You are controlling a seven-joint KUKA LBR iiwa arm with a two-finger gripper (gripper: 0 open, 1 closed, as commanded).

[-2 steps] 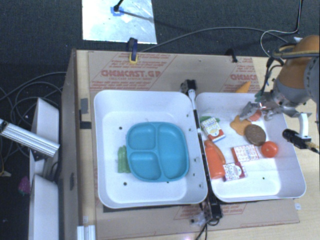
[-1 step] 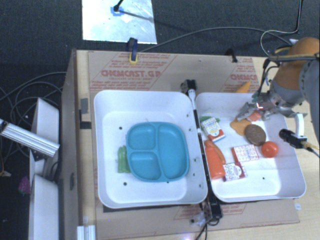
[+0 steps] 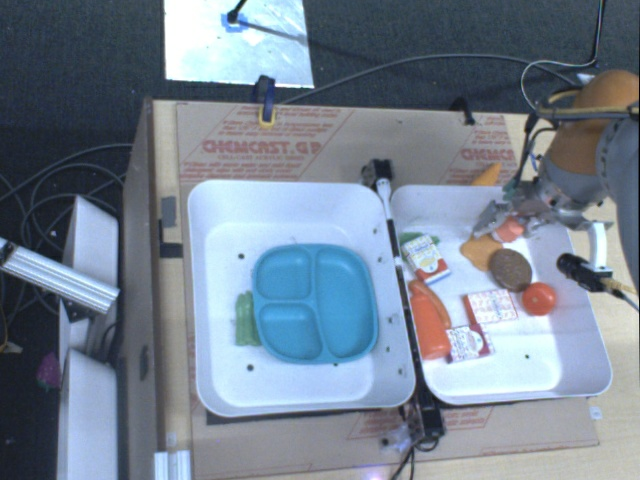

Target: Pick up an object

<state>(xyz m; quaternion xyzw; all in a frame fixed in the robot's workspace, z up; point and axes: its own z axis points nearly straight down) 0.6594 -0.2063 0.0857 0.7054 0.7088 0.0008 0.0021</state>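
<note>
My gripper (image 3: 497, 218) hangs low over the far right part of the right bin (image 3: 580, 368). A small pink-red object (image 3: 509, 231) lies right under its tip, touching or nearly touching it; I cannot make out whether it is gripped. Just in front lie an orange-tan piece (image 3: 478, 252) and a brown oval (image 3: 511, 268). A red tomato (image 3: 539, 298) sits to their right. Two red-and-white cartons (image 3: 490, 308) (image 3: 468, 343), an orange carrot (image 3: 430, 323) and a green-and-white carton (image 3: 423, 253) fill the bin's left side.
The left bin (image 3: 220, 228) holds a blue divided plate (image 3: 315, 301) with a green item (image 3: 245, 319) at its left edge. An orange piece (image 3: 487, 175) lies on the board behind the right bin. A black part of the arm (image 3: 585, 271) juts over the bin's right side.
</note>
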